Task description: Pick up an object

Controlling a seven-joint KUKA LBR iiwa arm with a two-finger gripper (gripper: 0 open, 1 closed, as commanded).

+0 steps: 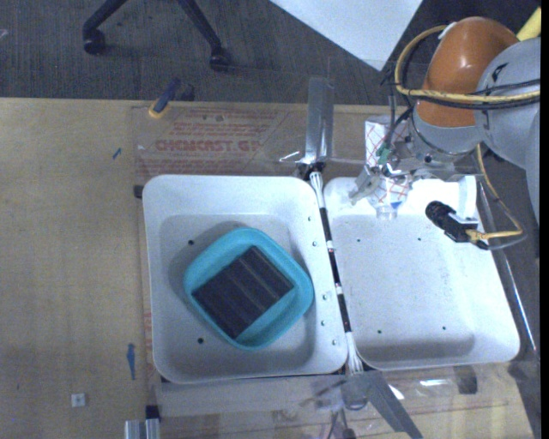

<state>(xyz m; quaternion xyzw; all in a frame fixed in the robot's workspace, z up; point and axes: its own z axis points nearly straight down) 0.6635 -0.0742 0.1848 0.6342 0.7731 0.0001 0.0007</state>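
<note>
Teal plastic tray [249,287] with dark ribbed insert, left bin [163,206], looks light, stiff; grip its nine o'clock rim; end effector [383,184] state unclear.

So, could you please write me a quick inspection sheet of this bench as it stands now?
Surface: wooden bench bearing two shallow white bins side by side, the left bin and the right bin.
Job's things: a blue tray with a dark ribbed insert lies in the left bin.
Clutter: a clear printed sheet lies behind the bins, with a small yellow-tipped item at its corner.
Grippers: the gripper sits over the far edge of the right bin; finger state unclear.
Cables: yellow and black cables loop around the orange band.
Surroundings: chair legs on castors on dark floor behind the bench.
</note>
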